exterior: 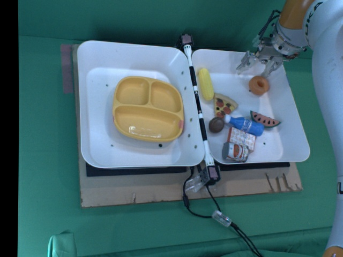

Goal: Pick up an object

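My gripper (256,66) hangs open over the far part of the right bin (292,122), its fingers spread with nothing between them. An orange donut (259,85) lies just below and to the right of the fingertips. Further left in that bin rests a yellow corn cob (206,83). A pizza slice (223,105), a brown ball (216,125), a blue bottle (245,125), a watermelon slice (265,120) and a small can (236,152) lie toward the bin's near side.
The left bin (96,63) holds a yellow divided plate (148,109). A black-and-white rod (196,100) runs between the bins. Cables (214,210) trail off the cardboard base at the front.
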Controlling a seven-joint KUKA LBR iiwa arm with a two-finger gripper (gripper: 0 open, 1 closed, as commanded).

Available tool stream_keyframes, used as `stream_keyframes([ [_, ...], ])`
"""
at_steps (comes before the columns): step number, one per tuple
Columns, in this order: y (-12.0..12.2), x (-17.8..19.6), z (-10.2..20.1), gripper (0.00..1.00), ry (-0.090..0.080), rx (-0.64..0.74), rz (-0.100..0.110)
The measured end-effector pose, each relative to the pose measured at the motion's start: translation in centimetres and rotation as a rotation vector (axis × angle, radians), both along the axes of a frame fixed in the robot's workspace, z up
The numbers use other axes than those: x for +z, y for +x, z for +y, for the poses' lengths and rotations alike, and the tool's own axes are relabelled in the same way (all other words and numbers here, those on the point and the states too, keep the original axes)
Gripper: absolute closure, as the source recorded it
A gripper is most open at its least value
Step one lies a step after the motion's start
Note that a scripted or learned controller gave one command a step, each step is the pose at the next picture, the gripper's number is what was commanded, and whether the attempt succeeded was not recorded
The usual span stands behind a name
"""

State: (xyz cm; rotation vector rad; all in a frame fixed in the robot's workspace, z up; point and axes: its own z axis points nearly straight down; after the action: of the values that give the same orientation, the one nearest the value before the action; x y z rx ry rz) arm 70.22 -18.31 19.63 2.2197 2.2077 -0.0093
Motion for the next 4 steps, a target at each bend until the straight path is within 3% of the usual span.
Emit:
stream_keyframes([
  [1, -0.2, -0.4, 0.7, 0.0, -0.008, -0.003, 0.001],
  [3, -0.2, -0.9, 8.0, 0.0, -0.005, -0.001, 0.009],
  [4, -0.2, -0.9, 8.0, 0.0, -0.004, -0.001, 0.009],
])
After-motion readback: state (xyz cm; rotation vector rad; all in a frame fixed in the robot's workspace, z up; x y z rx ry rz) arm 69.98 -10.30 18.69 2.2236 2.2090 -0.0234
